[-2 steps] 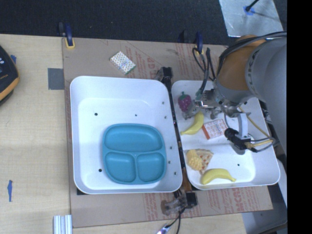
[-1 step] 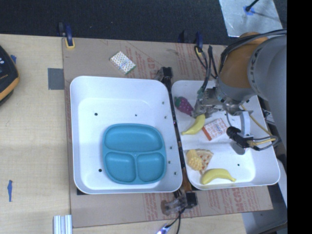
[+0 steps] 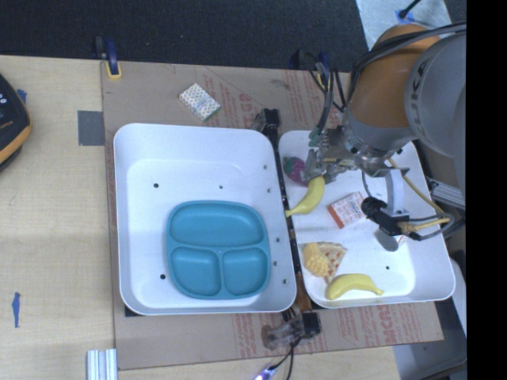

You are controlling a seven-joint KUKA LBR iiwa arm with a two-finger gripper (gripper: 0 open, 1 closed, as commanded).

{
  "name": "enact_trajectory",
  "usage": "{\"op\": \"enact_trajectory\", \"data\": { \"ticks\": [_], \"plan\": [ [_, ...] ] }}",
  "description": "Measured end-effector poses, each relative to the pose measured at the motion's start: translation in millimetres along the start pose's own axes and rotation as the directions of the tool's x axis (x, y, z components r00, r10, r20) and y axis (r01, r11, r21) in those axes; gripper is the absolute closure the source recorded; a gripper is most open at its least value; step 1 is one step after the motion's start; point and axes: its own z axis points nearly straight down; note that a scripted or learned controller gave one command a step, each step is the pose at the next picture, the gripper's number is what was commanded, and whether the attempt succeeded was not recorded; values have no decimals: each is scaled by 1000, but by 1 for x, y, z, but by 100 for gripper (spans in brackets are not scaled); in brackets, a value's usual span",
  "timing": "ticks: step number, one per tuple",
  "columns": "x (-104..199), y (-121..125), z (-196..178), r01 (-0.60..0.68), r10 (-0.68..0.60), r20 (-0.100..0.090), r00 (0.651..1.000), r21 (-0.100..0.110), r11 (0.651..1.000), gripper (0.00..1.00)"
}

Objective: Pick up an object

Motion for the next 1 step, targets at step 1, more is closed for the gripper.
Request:
{"op": "enact_trajectory", "data": {
  "ticks": [1],
  "plan": [
    [30, -23, -17, 0, 0, 1, 1000, 4, 1000, 100]
  ]
}}
